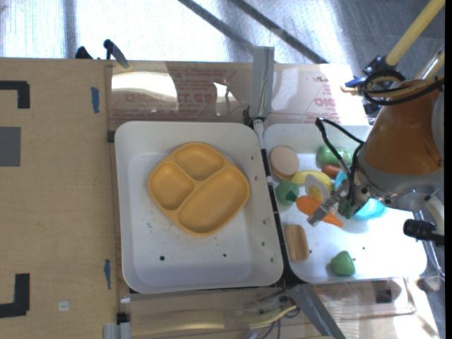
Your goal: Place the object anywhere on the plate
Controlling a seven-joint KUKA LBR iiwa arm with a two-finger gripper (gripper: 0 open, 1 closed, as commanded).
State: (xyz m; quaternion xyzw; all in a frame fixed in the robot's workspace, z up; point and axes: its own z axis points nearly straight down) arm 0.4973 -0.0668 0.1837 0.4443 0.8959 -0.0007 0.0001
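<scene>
A yellow plate (200, 186) with three compartments lies in the middle of the left bin (134, 210), and nothing rests on it. My gripper (323, 213) is low in the right bin (385, 256), directly over an orange carrot-like toy (308, 205). Its tip overlaps the toy's right end, and I cannot see whether it holds the toy. The arm's orange band (399, 136) hangs above the bin's right half and hides part of it.
Around the gripper in the right bin lie a round beige bun (284, 161), a yellow banana (316, 179), a green toy (286, 192), a blue piece (370, 209), a tan bread piece (295, 244) and a green lump (342, 263). A cardboard panel (53, 189) covers the left.
</scene>
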